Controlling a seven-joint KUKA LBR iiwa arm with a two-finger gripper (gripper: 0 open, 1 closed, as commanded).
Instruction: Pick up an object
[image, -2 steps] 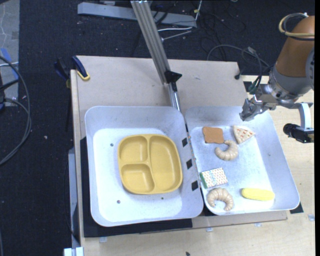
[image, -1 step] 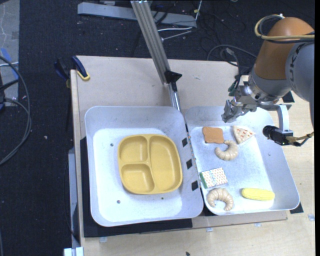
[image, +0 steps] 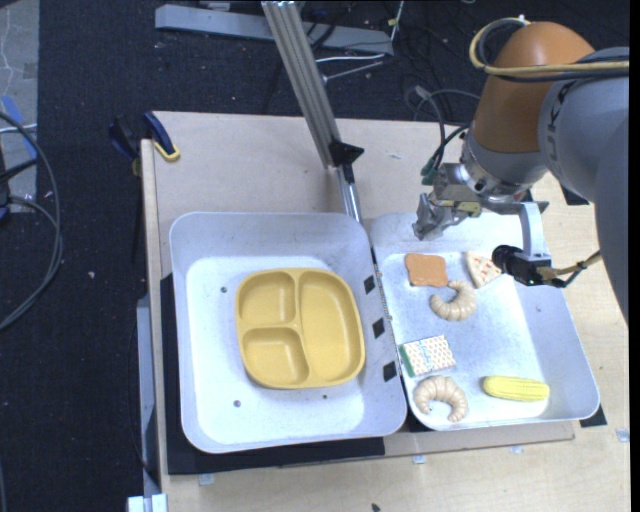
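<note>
A: Where does the hand (image: 432, 222) sit, and is it gripping anything?

B: It hangs over the far left corner of the right bin (image: 560, 345), just beyond the orange toast slice (image: 427, 270). Nothing shows between its tips, and the view does not settle whether they are spread or closed, so that cannot be told.

A: Why would the candidates all lie in that one bin?

B: Probably so the arm, reaching in from the right, has every pickable item within one tray. The toast slice lies flat near the far edge, a croissant (image: 455, 302) touches it on the near side, and a pizza-like wedge (image: 484, 268) lies to the right, next to a black fitting on the arm. Nearer the camera are a patterned green-edged card (image: 427, 354), a second croissant (image: 443, 397) and a corn cob (image: 515, 388).

A: And the left bin (image: 200, 300)?

B: It carries only a yellow divided plate (image: 300, 328), three compartments, all bare. It looks like a place to drop things, not a source.

A: Which item does the hand favour?

B: As a judgement, the toast slice, being closest beneath it. It is thin and flat, so a pinch may slide off, and the croissant pressed against it leaves little room on that side. The task appears not yet done: every piece rests on the bin floor, which stands on the tabletop (image: 250, 160).
</note>
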